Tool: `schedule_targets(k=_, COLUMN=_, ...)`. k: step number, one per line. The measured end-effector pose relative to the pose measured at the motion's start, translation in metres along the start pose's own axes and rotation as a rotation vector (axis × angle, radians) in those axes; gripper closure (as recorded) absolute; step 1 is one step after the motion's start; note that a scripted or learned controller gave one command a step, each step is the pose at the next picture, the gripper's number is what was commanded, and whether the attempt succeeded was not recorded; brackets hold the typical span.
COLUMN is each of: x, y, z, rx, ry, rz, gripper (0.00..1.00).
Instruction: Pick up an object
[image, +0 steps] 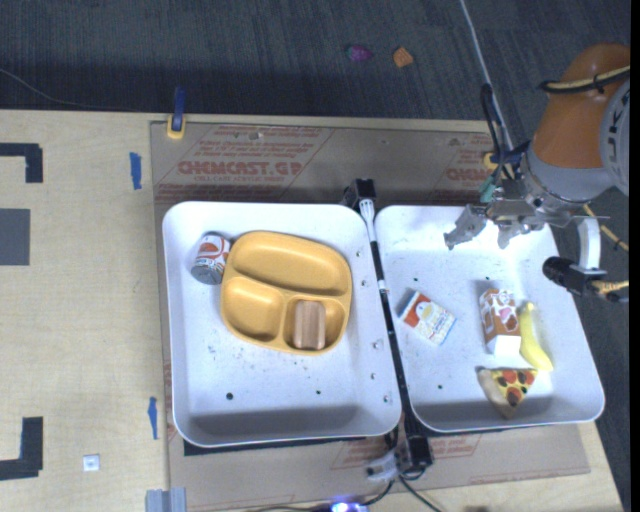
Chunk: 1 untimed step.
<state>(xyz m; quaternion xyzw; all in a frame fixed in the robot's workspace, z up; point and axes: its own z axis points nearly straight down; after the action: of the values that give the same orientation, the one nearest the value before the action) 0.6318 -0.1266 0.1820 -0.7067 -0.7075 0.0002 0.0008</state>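
Arm: (585, 110) enters from the right, grey with an orange band, over the right bin's far edge.
Gripper: (490, 228) above the far part of the right bin, fingers spread apart with nothing between them.
Right bin: (440, 400) white and shallow, it holds four small objects.
Carton: (428, 317) small white one with orange print, lying tilted near the bin's middle, well apart from the gripper.
Box: (497, 318) brown and white, toward the bin's right side.
Banana: (533, 338) yellow, touching the box on its right.
Pizza slice: (507, 383) toy wedge at the near right, just below the banana.
Left bin: (200, 400) bears a yellow divided tray.
Tray: (285, 262) a brown block (308, 324) sits in its near right compartment.
Can: (209, 257) lies on its side, touching the tray's left edge.
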Motion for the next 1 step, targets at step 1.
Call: schedule_targets(k=1, x=0.0242, y=0.0089, z=0.0866, rx=-0.004, ry=-0.002, rz=0.001, gripper=0.0)
